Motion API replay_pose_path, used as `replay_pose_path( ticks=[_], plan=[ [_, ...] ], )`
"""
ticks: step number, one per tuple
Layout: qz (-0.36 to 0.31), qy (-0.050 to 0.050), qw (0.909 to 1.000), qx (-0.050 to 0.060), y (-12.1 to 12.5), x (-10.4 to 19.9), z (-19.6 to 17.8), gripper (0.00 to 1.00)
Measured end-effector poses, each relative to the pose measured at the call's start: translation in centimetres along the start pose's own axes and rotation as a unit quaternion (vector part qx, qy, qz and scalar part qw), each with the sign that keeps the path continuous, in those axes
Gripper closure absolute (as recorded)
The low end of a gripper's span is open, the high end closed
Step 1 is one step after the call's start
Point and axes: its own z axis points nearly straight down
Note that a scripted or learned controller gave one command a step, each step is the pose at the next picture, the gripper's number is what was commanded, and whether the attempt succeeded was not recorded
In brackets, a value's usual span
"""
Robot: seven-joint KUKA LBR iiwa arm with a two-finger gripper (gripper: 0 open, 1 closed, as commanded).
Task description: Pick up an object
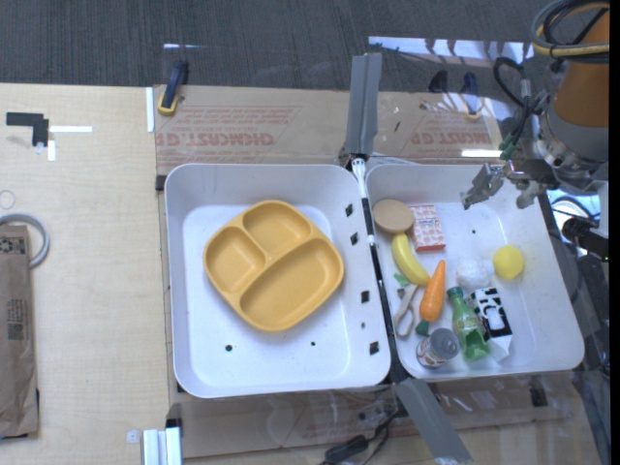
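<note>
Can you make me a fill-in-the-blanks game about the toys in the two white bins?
1. The yellow divided plate lies in the ____ bin.
2. The banana lies right beside the ____ carrot.
3. The yellow lemon lies in the ____ bin, same as the green bottle.

Missing words: left; orange; right

Light wood desk [77, 260], two white bins [184, 289] side by side on brown cardboard [252, 129], brown paper bag [15, 327] at left edge, black marker [27, 122] at back left.
</note>
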Motion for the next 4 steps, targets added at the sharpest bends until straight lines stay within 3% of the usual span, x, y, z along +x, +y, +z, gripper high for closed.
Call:
replay_pose_path(
  ticks=[1,2,3,4],
  plan=[
    [-0.027,0.000,0.9996,0.000,1.0,5.5,13.0,0.00],
    [-0.025,-0.001,0.9997,-0.001,1.0,5.3,12.0,1.00],
    [0.082,-0.001,0.9967,-0.001,5.6,12.2,3.6,1.00],
    [0.080,-0.002,0.9968,0.000,5.6,12.1,2.8,1.00]
  ],
)
